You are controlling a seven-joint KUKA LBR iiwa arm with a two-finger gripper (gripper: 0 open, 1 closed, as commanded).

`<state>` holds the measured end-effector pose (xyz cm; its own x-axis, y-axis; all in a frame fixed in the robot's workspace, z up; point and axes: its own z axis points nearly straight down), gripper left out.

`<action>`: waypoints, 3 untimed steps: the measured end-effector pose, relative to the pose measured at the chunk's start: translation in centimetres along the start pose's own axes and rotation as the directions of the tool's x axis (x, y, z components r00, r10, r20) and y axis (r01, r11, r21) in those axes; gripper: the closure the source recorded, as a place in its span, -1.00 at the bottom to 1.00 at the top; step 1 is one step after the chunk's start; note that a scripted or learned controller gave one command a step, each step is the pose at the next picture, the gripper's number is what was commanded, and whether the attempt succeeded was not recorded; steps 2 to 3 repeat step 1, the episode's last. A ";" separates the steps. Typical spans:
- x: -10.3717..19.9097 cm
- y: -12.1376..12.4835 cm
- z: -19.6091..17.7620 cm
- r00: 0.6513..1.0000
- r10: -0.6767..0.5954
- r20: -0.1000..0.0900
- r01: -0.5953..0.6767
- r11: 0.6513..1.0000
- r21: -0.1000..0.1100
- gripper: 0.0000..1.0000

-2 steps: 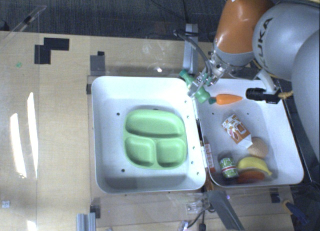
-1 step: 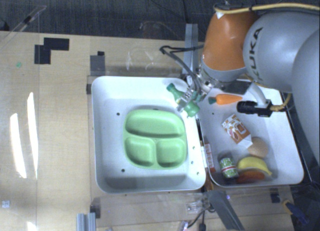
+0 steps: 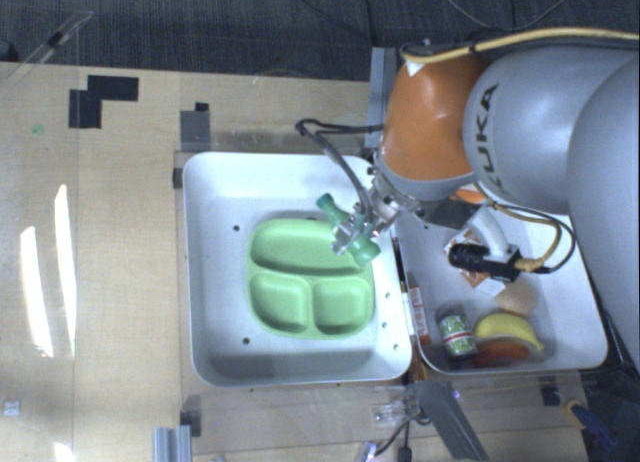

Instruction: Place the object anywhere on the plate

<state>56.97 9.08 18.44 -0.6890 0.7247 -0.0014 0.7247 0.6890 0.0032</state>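
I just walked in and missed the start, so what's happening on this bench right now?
A KUKA arm reaches in from the right, its gripper over the top right edge of the green plate in the left bin. A banana, a can and other items lie in the right bin.

Soft, slightly blurred picture; glare streaks at left.

2 white bins, 1 green plate, 1 banana, 1 can
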 end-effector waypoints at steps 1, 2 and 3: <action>-0.1 0.0 0.0 1.000 0.001 0.000 -0.001 1.000 0.000 -1.00; -0.1 0.0 0.0 1.000 0.001 0.000 -0.001 1.000 0.000 -1.00; -0.1 0.0 0.0 1.000 0.001 0.000 -0.001 1.000 0.000 -1.00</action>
